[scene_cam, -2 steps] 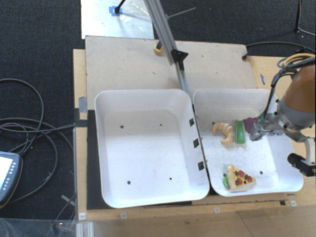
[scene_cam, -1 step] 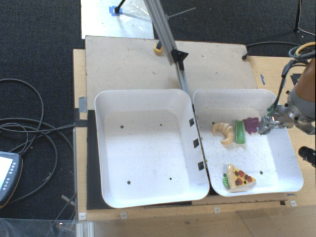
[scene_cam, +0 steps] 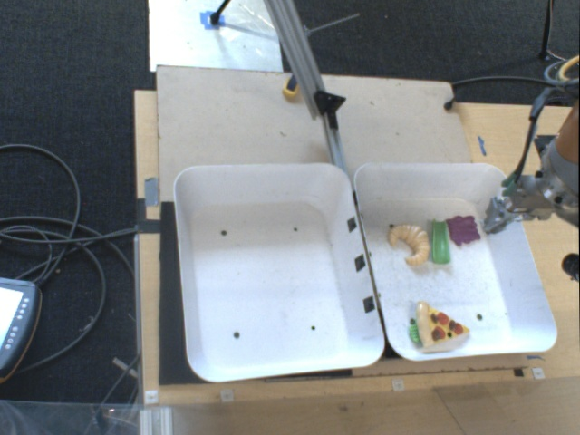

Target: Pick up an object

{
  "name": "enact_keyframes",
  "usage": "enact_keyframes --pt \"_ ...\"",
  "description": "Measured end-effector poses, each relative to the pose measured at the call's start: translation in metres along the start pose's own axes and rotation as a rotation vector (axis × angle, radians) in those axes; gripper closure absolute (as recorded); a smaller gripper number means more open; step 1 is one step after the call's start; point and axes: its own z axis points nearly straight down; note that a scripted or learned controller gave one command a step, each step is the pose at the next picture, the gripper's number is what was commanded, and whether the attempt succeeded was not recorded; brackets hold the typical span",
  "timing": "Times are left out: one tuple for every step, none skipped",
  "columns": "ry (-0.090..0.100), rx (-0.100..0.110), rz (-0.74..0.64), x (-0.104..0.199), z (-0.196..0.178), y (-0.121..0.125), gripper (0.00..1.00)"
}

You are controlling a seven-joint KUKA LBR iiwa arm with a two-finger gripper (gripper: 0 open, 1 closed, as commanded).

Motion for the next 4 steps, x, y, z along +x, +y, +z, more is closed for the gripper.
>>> enact_keyframes --pt "0.000 0.001 0.000 0.000 -0.036 0.002 1.00" --pt "0.004 0.005 -0.004 0.052 -0.041 0.002 1.00" --pt "0.005 0.006 -0.005 0.109 -0.044 -0.009 1.00" --pt "0.004 0.005 -0.004 0.157 -0.040 -0.007 1.00"
